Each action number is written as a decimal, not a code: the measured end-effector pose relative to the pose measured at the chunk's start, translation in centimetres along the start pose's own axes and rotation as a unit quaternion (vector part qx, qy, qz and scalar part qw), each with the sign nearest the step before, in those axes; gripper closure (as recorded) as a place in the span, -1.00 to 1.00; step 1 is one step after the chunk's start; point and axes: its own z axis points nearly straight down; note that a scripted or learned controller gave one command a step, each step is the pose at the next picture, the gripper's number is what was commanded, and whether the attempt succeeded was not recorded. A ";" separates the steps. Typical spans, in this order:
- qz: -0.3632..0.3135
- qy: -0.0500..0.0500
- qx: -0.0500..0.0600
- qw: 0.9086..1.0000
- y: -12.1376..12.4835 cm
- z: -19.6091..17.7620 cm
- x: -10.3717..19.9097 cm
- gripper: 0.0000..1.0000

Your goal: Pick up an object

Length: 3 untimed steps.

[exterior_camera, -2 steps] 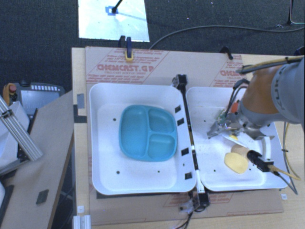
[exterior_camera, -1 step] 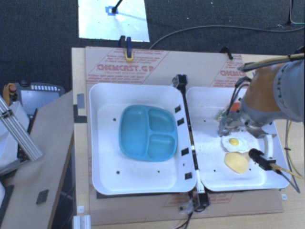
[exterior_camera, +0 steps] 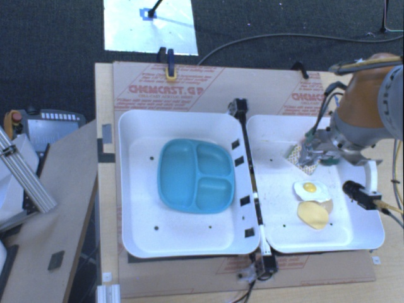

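Progress looks slight: the gripper (exterior_camera: 307, 156) sits low in the right bin (exterior_camera: 278, 232) over a small patterned item (exterior_camera: 293, 156), its claw state indiscernible, with nothing visibly lifted yet.

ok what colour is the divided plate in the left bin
Light blue all over. The plate shows plainly in the camera view, lying in the left bin.

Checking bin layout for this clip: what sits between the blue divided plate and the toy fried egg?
In the camera view, between the blue divided plate and the toy fried egg runs the bins' shared divider with black clips, then bare white bin floor.
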 end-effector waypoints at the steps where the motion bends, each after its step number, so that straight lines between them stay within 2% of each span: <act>1: 0.000 0.000 -0.001 1.000 0.2 -6.4 -0.4 1.00; 2: -0.001 0.000 -0.001 1.000 0.4 -11.9 -0.4 1.00; 3: -0.003 0.002 0.003 1.000 -0.5 -11.2 5.7 1.00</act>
